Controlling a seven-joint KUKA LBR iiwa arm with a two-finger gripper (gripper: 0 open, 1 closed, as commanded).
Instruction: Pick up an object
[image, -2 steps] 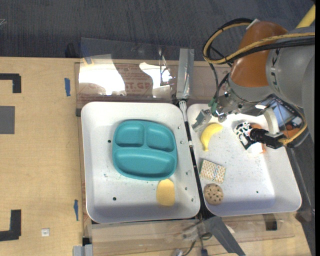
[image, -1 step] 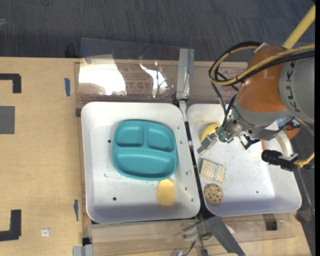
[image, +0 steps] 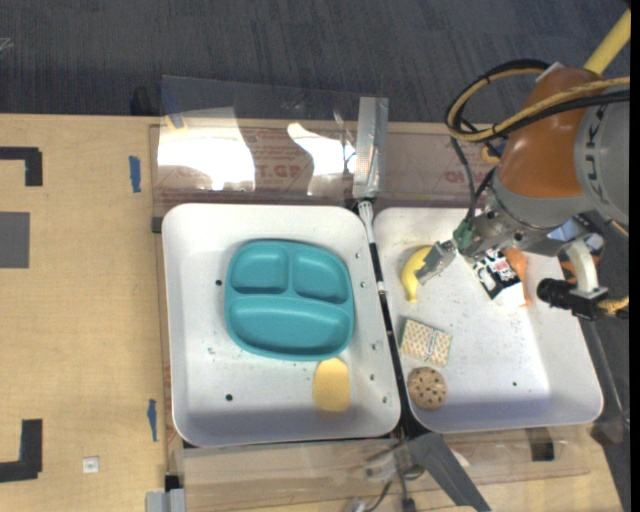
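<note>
From my remote seat I've got the arm (image: 560, 140) reaching in from the right, its orange band sitting over the far end of the right bin (image: 560, 395). The gripper (image: 437, 262) is down at the back-left part of that bin, right at the banana (image: 411, 274), which lies near the bin's left wall; a grey finger (image: 432, 266) looks to be touching or overlapping the banana's right side, but I honestly can't tell whether it's clenched on it or just parked next to it, the angle is too messy. Just right of the gripper there's a small black-and-white item with some orange on it (image: 497, 272), too blurry for me to name. Nearer the front of the same bin sit a square cracker (image: 426, 343) and just below it a round chocolate-chip cookie (image: 427, 387), close together by the left wall. Over in the left bin (image: 190, 330) there's a teal divided plate (image: 290, 298) in the middle, and a yellowish lemon-like thing (image: 332, 385) just beside its front right edge
</note>
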